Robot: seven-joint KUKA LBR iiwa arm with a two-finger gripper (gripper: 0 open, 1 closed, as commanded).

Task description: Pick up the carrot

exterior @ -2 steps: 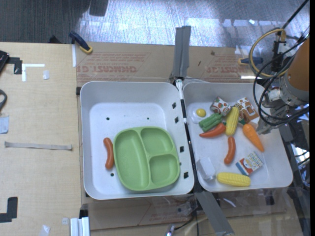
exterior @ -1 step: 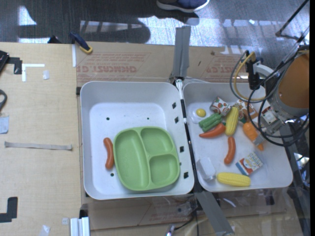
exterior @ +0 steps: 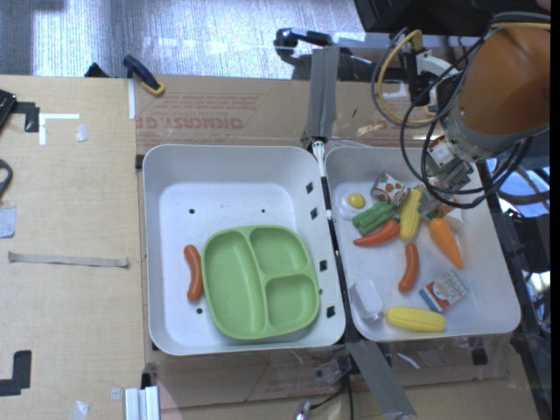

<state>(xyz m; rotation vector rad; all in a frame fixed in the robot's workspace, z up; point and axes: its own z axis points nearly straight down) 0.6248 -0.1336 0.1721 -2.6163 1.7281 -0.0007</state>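
Carrot (exterior: 446,241) lies in the right bin (exterior: 503,300), toward its right side, orange, thick end up and tip slanting down-right. Nothing grips it. The arm (exterior: 512,77) comes in from upper right, orange band big in frame, cables looped beside it. Pincer (exterior: 448,180) hangs over the bin's upper right part, just above the carrot's top end; contact unclear, and can't tell if the pincer is spread or pressed together.

Also in the right bin: a yellow corn cob (exterior: 409,213) standing near-vertical just left of the carrot, green pea pod (exterior: 374,214) and a red chili (exterior: 377,234) left of that, fried egg (exterior: 353,202) near the top left, a small printed box (exterior: 388,187) near the top, an orange-red sausage (exterior: 408,268) in the middle, a second corn cob (exterior: 416,319) along the bottom, a small carton (exterior: 444,290) above it, and a white block (exterior: 366,299) bottom left.

Left bin (exterior: 166,191): green divided tray (exterior: 261,280), another sausage (exterior: 193,272) just left of it. Both bins sit on the table (exterior: 61,191).
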